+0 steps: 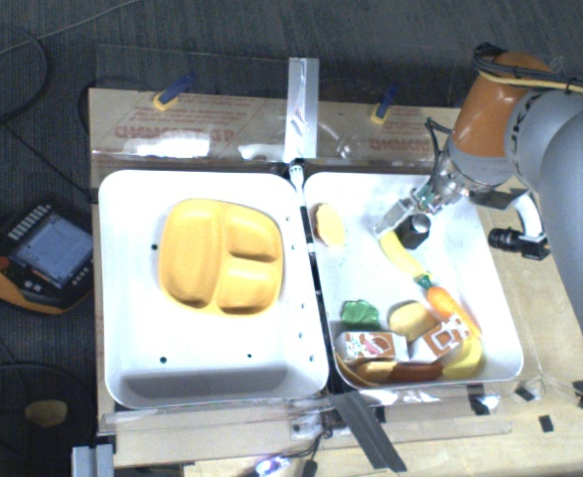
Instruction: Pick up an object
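Tool [407, 222] hides part of yellow banana [402, 253].

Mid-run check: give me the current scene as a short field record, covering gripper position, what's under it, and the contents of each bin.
arm: grey with orange band, reaching in from the right
gripper: low over the upper part of the right bin
nearest item: yellow banana-like piece, just below the gripper
held object: none seen between the fingers
left bin: holds a yellow divided tray
right bin, upper left: round yellow-brown item
right bin, bottom: cluster with green item, carrot, small printed boxes
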Controlling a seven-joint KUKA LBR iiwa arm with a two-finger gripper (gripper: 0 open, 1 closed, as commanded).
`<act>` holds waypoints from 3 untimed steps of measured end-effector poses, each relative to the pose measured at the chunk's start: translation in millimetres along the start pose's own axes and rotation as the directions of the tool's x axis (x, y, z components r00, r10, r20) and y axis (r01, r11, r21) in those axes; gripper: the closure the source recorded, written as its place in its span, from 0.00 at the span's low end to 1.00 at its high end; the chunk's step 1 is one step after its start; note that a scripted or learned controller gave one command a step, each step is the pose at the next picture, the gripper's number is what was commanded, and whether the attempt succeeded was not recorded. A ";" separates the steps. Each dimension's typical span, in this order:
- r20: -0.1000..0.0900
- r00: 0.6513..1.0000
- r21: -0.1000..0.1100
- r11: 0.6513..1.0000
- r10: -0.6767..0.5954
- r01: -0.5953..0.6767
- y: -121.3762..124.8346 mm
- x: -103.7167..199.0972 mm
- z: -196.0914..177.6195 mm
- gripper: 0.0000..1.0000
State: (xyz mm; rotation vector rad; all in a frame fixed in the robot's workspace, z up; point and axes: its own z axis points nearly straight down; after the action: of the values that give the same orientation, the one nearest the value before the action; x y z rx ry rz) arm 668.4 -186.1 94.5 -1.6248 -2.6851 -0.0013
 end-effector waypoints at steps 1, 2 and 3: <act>0.006 0.989 -0.011 0.989 0.145 -0.145 -33.9 52.7 5.0 0.00; 0.004 0.990 -0.015 0.989 0.144 -0.144 -31.8 53.5 -5.0 1.00; 0.004 0.945 -0.001 0.945 0.327 -0.327 -51.4 64.9 -99.1 1.00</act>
State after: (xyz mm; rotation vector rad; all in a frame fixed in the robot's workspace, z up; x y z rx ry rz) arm 592.9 -152.7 193.9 -2.0501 -2.3811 0.0035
